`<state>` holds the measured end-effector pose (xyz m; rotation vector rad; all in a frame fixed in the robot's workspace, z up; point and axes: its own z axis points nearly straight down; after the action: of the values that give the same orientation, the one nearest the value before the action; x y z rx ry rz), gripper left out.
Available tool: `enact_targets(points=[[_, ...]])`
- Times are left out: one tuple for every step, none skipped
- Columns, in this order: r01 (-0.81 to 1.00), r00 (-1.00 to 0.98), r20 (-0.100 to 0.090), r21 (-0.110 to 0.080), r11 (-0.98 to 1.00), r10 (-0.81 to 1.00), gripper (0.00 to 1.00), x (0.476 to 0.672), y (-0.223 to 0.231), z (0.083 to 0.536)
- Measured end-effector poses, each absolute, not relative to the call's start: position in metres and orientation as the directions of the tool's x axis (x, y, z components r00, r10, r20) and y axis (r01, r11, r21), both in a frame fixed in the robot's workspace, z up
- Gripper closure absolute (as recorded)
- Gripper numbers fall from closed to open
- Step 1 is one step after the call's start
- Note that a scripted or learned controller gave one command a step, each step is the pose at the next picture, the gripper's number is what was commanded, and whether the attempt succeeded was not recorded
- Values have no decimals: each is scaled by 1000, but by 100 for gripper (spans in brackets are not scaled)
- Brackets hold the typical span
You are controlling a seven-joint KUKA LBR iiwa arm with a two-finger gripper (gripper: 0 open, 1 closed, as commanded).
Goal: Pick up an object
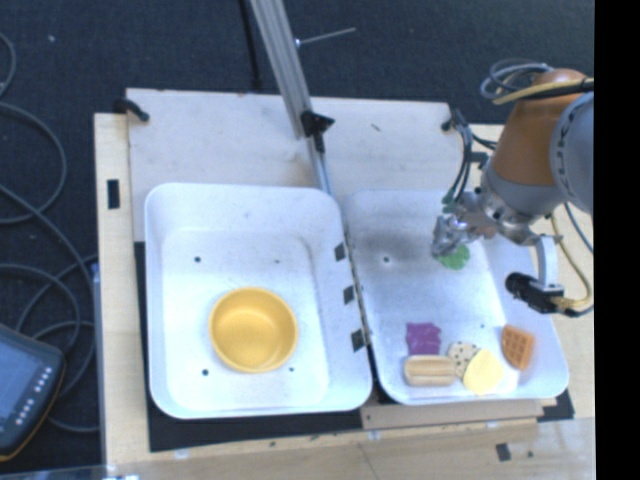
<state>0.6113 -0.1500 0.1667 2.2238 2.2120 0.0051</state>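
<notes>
Two shallow white bins are set side by side on the bench. In the left bin (180,268) a single yellow bowl (253,328) is seen, upright, toward the near side of the floor.

The right bin (400,238) is taken as the landmark for the rest. Near its far right wall a small green object (456,259) lies on the floor, and the gripper (451,240) is lowered directly onto it, so that only the near edge of the green piece shows from under the metal tip. Whether the fingers are spread or closed on the piece cannot be told, since they are hidden by the wrist from this slant.

Along the near wall of the right bin a cluster of five small things is gathered: a purple block (423,338) toward the middle, a tan bread roll (429,371) just in front of it, a spotted cookie (461,354) beside the roll, a pale yellow wedge (484,372) touching the cookie, and an orange waffle piece (517,347) at the near right corner.

Behind the right bin's far left corner a slanted metal pole (285,63) is mounted, well apart from the gripper. Nothing lies between the gripper and the green object; the cluster is well apart from both.

Counted: two bins, one bowl, six small things in the right bin.
</notes>
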Motion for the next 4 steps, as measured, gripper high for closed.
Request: enact_targets(points=[[1000, 5, -2, 7, -5, 1000, 100, 605, -156, 216], [1000, -2, -1, 6, 2, 1000, 100, 606, -157, 249], [1000, -6, 0, 1, 6, 1000, 100, 600, -108, 243], [1000, -6, 0, 0, 6, 1000, 100, 575, -56, 238]])
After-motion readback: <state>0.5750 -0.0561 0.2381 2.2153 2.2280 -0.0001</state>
